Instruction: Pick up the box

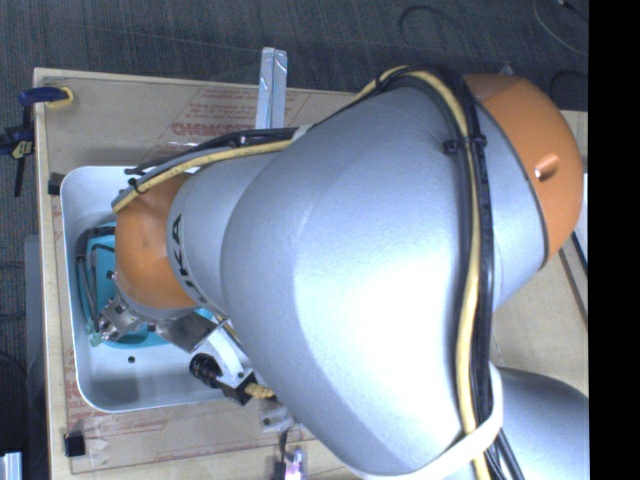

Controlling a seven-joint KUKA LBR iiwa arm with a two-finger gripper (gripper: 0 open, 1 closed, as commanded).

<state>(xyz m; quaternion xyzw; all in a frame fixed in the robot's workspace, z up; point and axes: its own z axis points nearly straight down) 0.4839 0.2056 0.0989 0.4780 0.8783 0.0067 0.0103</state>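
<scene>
The grey arm (380, 268) takes up most of the frame, its bulky links spreading from the lower right to the centre, with one orange band at the upper right and a second orange section at centre left above the wrist. A yellow and a black cable run along its casing. Under it lies the bench (150, 103), a pale board with red printing, showing along the top and left of the frame. Beyond the bench, across the upper frame and down the left edge, is dark grey floor (150, 18). One white bin (72, 268) can be seen at the left, its rounded rim and wall bare. The arm's wrist reaches down into this bin, and the gripper (108, 320) is at its lower-left end; whether the claw is released or clenched cannot be told. Just beside it, inside the bin, lies one teal object (95, 243), mostly hidden by the wrist; whether this is the box cannot be told. A blue clamp (40, 96) sits at the bench's upper-left corner.
</scene>
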